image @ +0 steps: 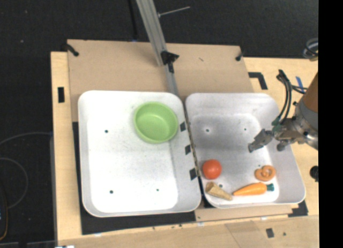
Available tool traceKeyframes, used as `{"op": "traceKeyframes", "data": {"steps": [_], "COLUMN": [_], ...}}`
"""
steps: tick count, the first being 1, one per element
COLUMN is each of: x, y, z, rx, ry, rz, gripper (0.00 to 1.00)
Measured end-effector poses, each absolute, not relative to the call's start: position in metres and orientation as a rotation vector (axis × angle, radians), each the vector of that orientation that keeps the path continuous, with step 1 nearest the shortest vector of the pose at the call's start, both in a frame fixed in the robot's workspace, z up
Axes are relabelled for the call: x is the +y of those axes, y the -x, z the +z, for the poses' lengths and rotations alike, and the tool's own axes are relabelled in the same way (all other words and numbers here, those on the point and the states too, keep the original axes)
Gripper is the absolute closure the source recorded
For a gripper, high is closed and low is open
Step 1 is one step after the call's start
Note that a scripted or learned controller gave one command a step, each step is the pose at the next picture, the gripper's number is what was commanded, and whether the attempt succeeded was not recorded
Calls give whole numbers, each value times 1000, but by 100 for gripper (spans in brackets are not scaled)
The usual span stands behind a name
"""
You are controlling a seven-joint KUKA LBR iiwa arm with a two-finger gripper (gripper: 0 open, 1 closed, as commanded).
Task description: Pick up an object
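The arm enters from the right, and its jaws (266,141) hang over the right-hand bin (230,107), above that bin's far-right portion. Whether the jaws are spread or pressed together cannot be told: the tip reads only as a dark grey blur against the white floor. Nothing is visible between them.

Candidate objects lie grouped along the near edge of the same bin, all on the near side of the jaws. A small orange ring-shaped piece (265,173) sits closest, just nearward and almost directly below them. A toy carrot (251,189) lies further nearward, on its side, parallel to the bin's front wall. A tan wedge (218,191) rests just beside the carrot's blunt end, and a red ball (212,168) sits left and nearward of the jaws, close to the wall dividing the bins.

A green bowl (156,122) stands upright in the left bin (107,188), well apart and left of the jaws, beyond the divider.

Judgement: the arm is poised above the bin holding the small items, so a pick from that cluster appears intended, with the ring piece the nearest target. No grasp is made. The table (161,67) carries both bins.
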State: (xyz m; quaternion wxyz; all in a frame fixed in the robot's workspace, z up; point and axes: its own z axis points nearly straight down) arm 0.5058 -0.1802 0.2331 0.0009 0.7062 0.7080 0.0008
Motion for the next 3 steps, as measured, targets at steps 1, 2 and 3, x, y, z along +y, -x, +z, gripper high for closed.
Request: {"op": "traceKeyframes", "data": {"steps": [1, 2, 3], "x": [-180, -183, -189], "y": [-506, -499, -505], "z": [233, 172, 113], "rx": [2220, 2223, 2222], "ry": [-2219, -2224, -2224], "rz": [3, -5, -5], "gripper": [0, 0, 0]}}
